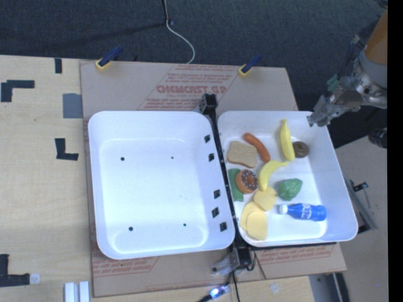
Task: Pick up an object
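Well, my hand (319,116) hangs over the right bin's (337,168) far corner; I can't tell its fingers' state, and the arm (371,61) is cut off.

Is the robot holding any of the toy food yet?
No. The tool hangs over the upper right corner of the right-hand shallow white bin with nothing in it. The toy food lies in that bin.

- Dark blue-grey carpet (252,17) behind bench.
- Pale wooden bench top (38,118), black tape marks (63,150).
- Brown cardboard sheet (182,90) with red print, held by 2 clamps (108,57).
- White cable (179,33) trailing across carpet.
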Controlling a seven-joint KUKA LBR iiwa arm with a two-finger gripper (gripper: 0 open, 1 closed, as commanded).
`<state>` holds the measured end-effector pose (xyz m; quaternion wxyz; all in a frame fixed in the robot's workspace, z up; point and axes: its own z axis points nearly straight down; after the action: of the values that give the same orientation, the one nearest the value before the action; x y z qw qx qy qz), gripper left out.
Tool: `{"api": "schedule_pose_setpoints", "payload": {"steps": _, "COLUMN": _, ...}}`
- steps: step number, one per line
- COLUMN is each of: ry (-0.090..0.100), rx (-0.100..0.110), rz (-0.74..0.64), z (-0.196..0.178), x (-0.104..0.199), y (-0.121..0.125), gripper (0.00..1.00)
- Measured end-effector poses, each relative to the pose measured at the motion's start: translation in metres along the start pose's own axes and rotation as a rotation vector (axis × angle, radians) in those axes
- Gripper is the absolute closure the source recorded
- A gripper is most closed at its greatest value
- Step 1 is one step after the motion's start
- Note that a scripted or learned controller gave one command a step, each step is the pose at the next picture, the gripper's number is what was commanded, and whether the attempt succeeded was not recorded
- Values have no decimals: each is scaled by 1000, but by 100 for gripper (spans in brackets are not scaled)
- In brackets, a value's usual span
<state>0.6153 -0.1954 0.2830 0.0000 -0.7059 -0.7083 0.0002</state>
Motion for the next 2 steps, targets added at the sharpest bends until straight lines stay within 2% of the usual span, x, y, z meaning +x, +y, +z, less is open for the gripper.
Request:
{"api": "schedule_pose_setpoints", "payload": {"steps": 1, "ry": -4, "rx": -17, "rz": -2, "z": -134, "x": 19, "y": 36, "gripper": 100}}
{"api": "schedule_pose_setpoints", "payload": {"steps": 2, "ry": -6, "rx": -16, "rz": 3, "z": -262, "x": -2, "y": 8, "gripper": 100}}
